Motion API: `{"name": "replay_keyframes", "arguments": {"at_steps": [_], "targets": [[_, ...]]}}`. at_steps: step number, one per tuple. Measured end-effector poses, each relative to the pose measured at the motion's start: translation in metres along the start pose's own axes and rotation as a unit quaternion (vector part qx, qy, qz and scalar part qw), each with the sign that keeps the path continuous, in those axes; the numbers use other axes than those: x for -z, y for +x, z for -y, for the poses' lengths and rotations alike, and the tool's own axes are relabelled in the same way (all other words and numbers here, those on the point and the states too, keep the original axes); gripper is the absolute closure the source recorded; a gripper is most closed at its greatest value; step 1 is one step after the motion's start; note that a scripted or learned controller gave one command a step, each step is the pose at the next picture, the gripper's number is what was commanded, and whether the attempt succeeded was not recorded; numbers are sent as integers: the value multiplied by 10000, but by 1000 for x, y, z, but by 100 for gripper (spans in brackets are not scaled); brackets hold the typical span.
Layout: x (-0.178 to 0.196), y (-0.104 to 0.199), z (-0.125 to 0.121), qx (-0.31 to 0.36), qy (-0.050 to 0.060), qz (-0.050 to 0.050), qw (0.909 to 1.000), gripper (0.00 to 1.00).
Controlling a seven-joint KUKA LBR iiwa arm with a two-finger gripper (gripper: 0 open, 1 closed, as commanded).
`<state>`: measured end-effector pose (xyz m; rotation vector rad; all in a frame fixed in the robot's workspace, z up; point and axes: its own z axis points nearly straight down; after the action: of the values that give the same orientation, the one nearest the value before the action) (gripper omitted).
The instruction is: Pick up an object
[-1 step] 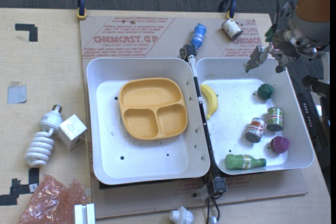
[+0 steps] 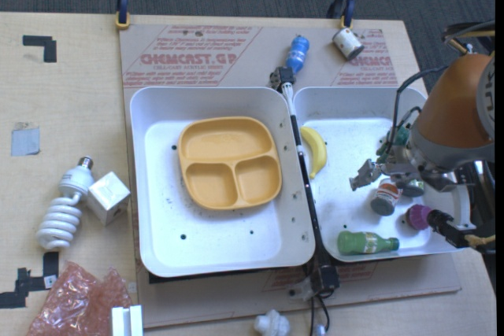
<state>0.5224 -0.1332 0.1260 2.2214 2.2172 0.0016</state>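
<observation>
Left of the gripper [image 2: 381, 183], a yellow banana [image 2: 315, 151] curves along the right bin [image 2: 346, 102] wall. Below it, the green bottle [image 2: 366, 242] lies lengthwise, cap rightward, near the front rim. A small grey-capped bottle [image 2: 385, 198] sits just under the fingers, whose spread I cannot tell.

The arm [image 2: 461, 102] is a rounded orange dome above a grey collar; thin dark cables loop around the dome, one arcing off its left side; below the collar sits the metal-grey claw [image 2: 376, 175], angular, with teal fittings beside it.
</observation>
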Motion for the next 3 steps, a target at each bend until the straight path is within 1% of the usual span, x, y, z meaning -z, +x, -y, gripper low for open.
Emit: {"name": "replay_keyframes", "arguments": {"at_steps": [1,2,3], "targets": [[-33,-32,-113,15,7,-1,10000,0],[-33,-74,-137,19,1,-3,10000,0],[-25,-75,-135,29,63,-6,10000,100]]}}
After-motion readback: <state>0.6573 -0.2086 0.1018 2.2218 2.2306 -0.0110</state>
